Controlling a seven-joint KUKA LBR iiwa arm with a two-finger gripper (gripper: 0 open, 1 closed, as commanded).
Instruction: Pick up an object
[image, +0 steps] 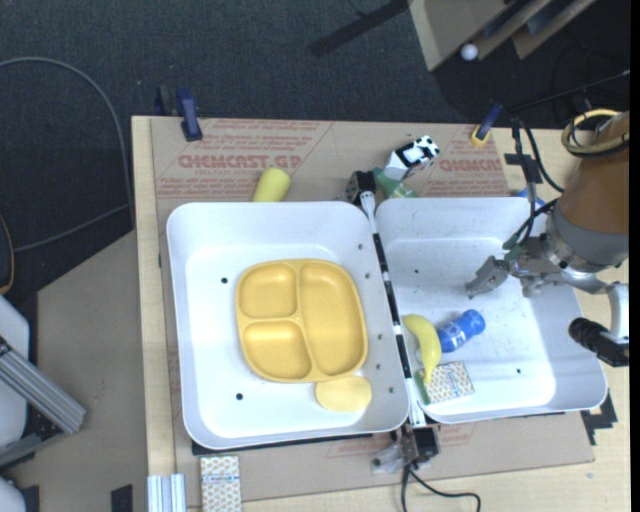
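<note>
Gripper (487, 279) over bare floor of the right bin (500, 220), fingers spread apart, clamping nothing. Below-left: blue bottle (459, 331) (long axis slanting up-right), touching a banana (424, 343) running down the bin's left wall. Patterned packet (447, 381) just under both. Left bin (200, 300): yellow divided plate (300, 320).

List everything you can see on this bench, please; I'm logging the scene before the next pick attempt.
Bins: 2, white, side by side; left bin, right bin.
Divided plate: 1, yellow, middle of left bin.
Round disc: 1, pale yellow, left bin, by the plate's near edge.
Banana: 1, yellow, right bin, left side.
Blue object: 1, right bin, beside the banana.
Patterned packet: 1, right bin, near edge.
Yellow cylinder: 1, bench behind left bin.
Black-and-white toy: 1, bench behind the bins.
Gripper: 1, grey, over right bin.
</note>
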